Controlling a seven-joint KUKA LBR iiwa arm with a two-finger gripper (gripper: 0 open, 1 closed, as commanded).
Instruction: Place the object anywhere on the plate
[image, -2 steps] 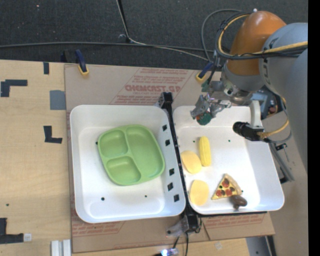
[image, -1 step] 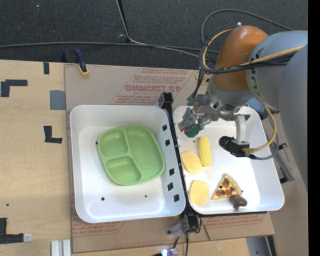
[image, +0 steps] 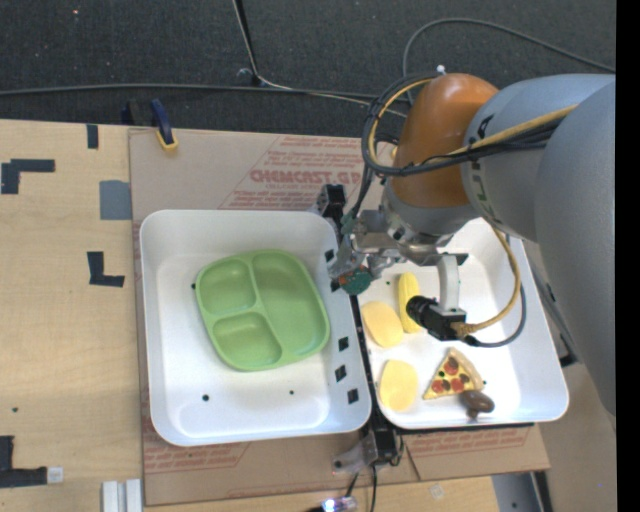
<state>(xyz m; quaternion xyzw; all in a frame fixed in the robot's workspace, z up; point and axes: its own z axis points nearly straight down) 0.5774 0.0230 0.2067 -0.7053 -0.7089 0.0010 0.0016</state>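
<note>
The green plate (image: 262, 310), with three compartments, lies in the left bin (image: 160, 300). It is turned a little, so its long side runs from upper left to lower right. The claw (image: 349, 268) hangs just off the plate's upper right corner, over the rims where the left bin meets the right bin (image: 530, 345). It is close to the plate but apart from it. I cannot tell whether the claw is open or closed, or whether it grips anything.

The toy foods all lie right of the plate, in the right bin. Nearest the plate is a pale oval (image: 381, 323), level with the plate's middle. Just beside it, on the side away from the plate, stands a brighter yellow piece (image: 407, 298), partly covered by the wrist. A second oval (image: 398, 385) lies lower, about level with the plate's lower edge. Farther from the plate is a pizza slice (image: 453, 376) with red rounds on it. A brown lump (image: 479, 403) touches the slice's lower right corner.

The grey arm (image: 570, 150) reaches in from the plate's right, its orange band (image: 445, 115) above the claw. Both bins sit on a cardboard sheet (image: 250, 170) on the wooden surface (image: 60, 330), which bears black tape marks (image: 100, 268) left of the plate. A blue and yellow clamp (image: 161, 126) grips the sheet's corner, up and left of the plate. A black cable (image: 250, 60) crosses the dark ground beyond.
</note>
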